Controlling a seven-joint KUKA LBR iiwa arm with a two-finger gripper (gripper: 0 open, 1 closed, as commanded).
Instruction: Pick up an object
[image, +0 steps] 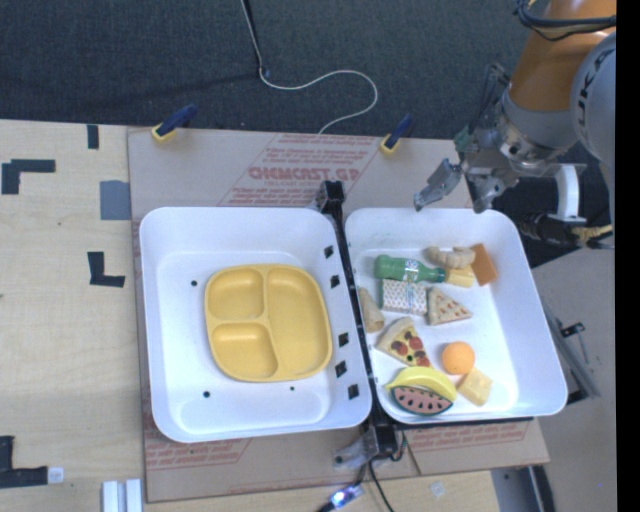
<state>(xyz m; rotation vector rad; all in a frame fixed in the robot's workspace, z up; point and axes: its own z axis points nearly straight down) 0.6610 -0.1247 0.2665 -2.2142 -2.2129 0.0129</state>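
In the right bin (535, 330), toy food items lie in a loose cluster, none of them lifted. Along the far side sit a green bottle (407, 268), a pale lumpy piece (452, 258) and an orange block (484, 264). Below these are a checked square piece (403, 296) and a sandwich wedge (447, 307). Nearer the front rim lie a pizza slice (404, 343), an orange ball (457, 357), a yellow cube (475, 386), a banana (421, 378) and a watermelon slice (420, 400). The banana touches the watermelon slice; the ball and cube sit just beside each other.

The gripper (458, 190) hangs beyond the far rim of the right bin, well apart from every item. Its jaws appear spread and grip nothing, though shadow makes the fingertips hard to read.

The right side of that bin is bare, leaving room there. The left bin (165, 300) carries a yellow divided plate (268, 322), with bare floor all round it. Both bins rest on a cardboard sheet (290, 170) on the table (60, 330).
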